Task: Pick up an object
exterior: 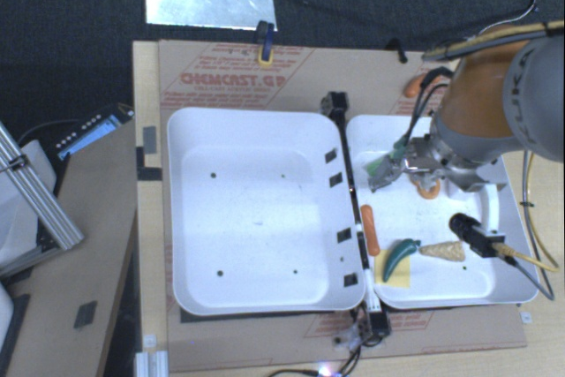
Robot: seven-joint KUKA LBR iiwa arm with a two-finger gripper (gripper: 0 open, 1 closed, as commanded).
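Note:
My gripper point(386, 173) hangs over the upper left part of the right bin point(503, 282), coming in from the right. A small green thing point(378, 163) sits right at its tip; whether it is held is unclear. A round orange piece point(429, 189) lies just beneath the wrist. Along the bin's left wall lies an orange carrot-like stick point(369, 228). Nearer the front are a dark green pepper point(399, 253), a yellow piece point(400, 275) partly under it, and a beige cone point(444, 252).
The left bin point(190, 278) stands beside the right one, with black clips point(337, 181) along the shared wall. An orange item point(413, 86) rests on the cardboard behind the right bin. A blue-and-yellow clamp point(264, 42) sits at the cardboard's back edge.

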